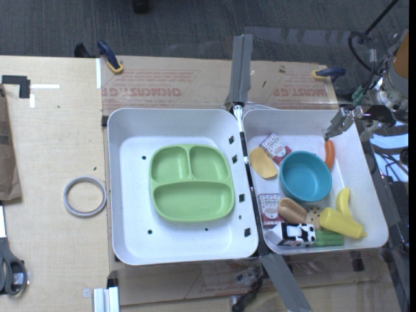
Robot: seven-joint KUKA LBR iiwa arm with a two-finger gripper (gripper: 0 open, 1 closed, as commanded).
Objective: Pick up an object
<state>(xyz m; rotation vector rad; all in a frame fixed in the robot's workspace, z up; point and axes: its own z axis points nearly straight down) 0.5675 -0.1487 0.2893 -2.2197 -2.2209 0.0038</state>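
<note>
The right bin (374, 187) holds a blue bowl (305, 176), an orange sausage-shaped toy (329, 153), a yellow-orange bread piece (263, 164), two snack packets (274, 147), a banana (342, 199), a yellow bottle (341, 223), a brown toy (291, 210), a cow-patterned toy (296, 234) and a green item (328, 239). My gripper (350, 127) hovers over that bin's far right corner, just above the orange toy. Its fingers are spread open with nothing between them. In the left bin (123, 174) lies a green divided plate (192, 182).
A metal divider bar (240, 70) runs between the bins at the back. On the bench to the left lie a tape ring (85, 195), scissors (10, 275) and a brown bag (8, 155). Clamps (110, 56) hold the cardboard behind the bins.
</note>
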